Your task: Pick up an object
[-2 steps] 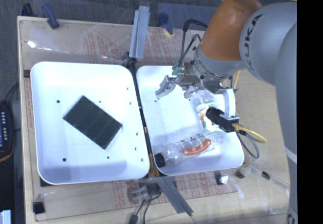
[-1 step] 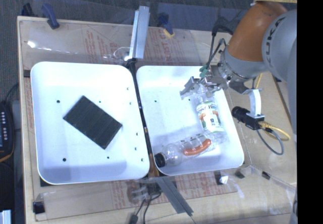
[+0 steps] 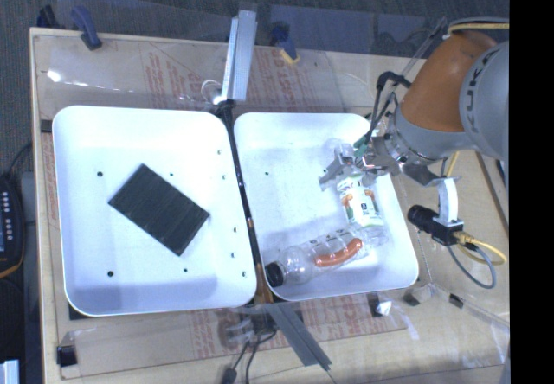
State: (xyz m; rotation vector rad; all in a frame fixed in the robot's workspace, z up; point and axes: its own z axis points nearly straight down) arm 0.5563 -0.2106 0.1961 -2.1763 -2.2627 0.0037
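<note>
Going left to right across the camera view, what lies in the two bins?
Dark grey rectangular pad in the left bin → clear plastic bottle with a black cap in the right bin → gripper

White bins (image 3: 78, 127); dark charcoal pad (image 3: 159, 208); clear bottle (image 3: 325, 254), orange inside; orange-banded grey arm (image 3: 450, 92).

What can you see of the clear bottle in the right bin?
The bottle is clear plastic with a dark cap, lying on its side along the right bin's near edge, cap toward the divider. Something orange-red shows at its middle, whether inside or on it is unclear. Its far end meets the white tube. The gripper is apart from it.
</note>
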